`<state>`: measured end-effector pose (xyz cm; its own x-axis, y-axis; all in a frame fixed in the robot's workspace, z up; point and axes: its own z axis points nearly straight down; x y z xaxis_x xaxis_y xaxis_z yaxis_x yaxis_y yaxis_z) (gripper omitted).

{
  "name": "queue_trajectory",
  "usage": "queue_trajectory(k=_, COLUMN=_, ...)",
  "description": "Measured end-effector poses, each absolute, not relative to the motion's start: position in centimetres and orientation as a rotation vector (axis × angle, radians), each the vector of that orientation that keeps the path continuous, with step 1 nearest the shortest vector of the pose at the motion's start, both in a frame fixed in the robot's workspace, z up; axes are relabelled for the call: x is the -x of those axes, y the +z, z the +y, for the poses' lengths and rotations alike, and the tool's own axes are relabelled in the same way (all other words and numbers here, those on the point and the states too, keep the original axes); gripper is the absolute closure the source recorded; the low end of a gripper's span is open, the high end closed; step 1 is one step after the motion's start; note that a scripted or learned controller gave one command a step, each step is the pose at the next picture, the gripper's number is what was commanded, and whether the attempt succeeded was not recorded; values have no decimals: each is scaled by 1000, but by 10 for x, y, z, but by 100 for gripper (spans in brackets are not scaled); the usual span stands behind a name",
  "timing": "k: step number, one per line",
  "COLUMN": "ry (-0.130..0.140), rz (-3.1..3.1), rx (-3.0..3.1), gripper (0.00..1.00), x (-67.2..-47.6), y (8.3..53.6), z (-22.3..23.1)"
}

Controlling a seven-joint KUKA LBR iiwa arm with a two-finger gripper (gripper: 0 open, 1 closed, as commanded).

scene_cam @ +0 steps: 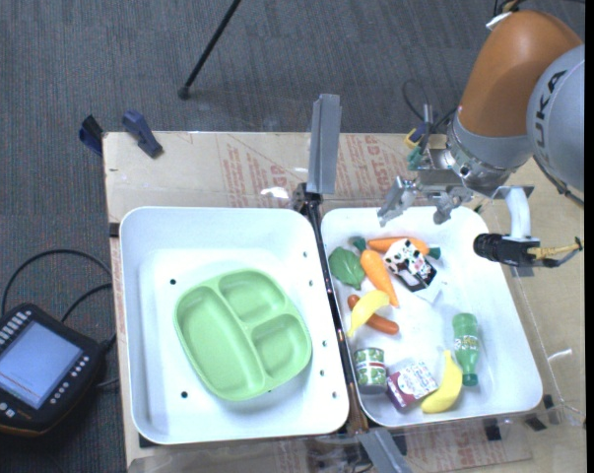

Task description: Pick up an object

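A: Two bins side by side. Left bin (139,264) holds a green divided plate (242,335). Right bin (513,343) holds the toys. Which step?

B: Approach, by my reading. Gripper (422,203) hangs over the far rim of the right bin, above the pile, nothing between its fingers. No object lifted yet.

A: Jaws?

B: Spread apart, as far as the slant shows: two grey fingers angled outward, a gap between them.

A: Candidates for the pick?

B: Nearest under the gripper: an orange carrot (378,274), a second carrot (399,244) lying crosswise behind it, and a black-and-white carton (411,262) touching both. A green leafy piece (346,266) sits by the bin's left wall. Further toward the near edge: a small banana (367,310) over a red-orange sausage shape (373,321), a green bottle (465,348), a can (371,369), a purple pouch (409,384), a larger banana (446,387).

A: Next move calls for?

B: A descent onto one piece with room either side. The carrots and carton are crowded; fingers may wedge. The green bottle lies apart from its neighbours, likely an easier grasp.

A: Any writing?

B: "UKA" in black on the arm's grey shell (553,92), part of the maker's name. Red print on the cardboard (257,170) behind the bins, too faint to read. Can and pouch labels too small.
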<state>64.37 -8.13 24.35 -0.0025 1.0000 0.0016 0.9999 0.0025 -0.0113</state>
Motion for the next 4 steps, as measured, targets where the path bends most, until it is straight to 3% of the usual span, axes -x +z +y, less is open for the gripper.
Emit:
queue_trajectory(k=1, ry=12, rz=-2078, rx=2342, gripper=0, x=-641, y=102, z=-139)
queue_trajectory(k=2, ry=12, rz=-1827, rx=2544, gripper=0, x=-587, y=169, z=-145)
queue_trajectory(k=3, ry=8, rz=-2104, rx=2322, gripper=0, x=-605, y=107, z=-138)
queue_trajectory(k=4, ry=18, rz=-2088, rx=2322, gripper=100, x=-602, y=110, z=-140)
